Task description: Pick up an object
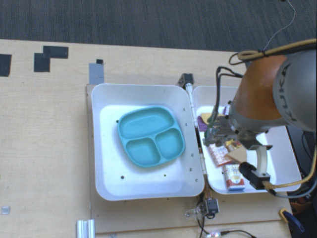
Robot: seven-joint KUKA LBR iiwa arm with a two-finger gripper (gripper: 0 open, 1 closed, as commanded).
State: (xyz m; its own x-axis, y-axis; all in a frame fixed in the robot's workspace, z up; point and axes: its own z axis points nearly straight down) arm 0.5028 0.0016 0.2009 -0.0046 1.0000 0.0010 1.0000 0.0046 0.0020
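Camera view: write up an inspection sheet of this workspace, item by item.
Surface: light wooden bench bearing left bin and right bin.
Job's things: small packets lie in the right bin.
Clutter: blue divided plate in the left bin.
Grippers: gripper low over the right bin's packets; grasp cannot be judged.
Cables: yellow cable loops over the arm; wires at the bench's front edge.
Surroundings: dark carpet beyond the bench.

We see a turquoise divided plate [150, 136] in the white left bin [143, 190], red-and-white packets [233, 176] in the white right bin [287, 155], a grey arm [297, 88] with an orange band [260, 88], and a pale wood tabletop [44, 148] with black patches [49, 57].
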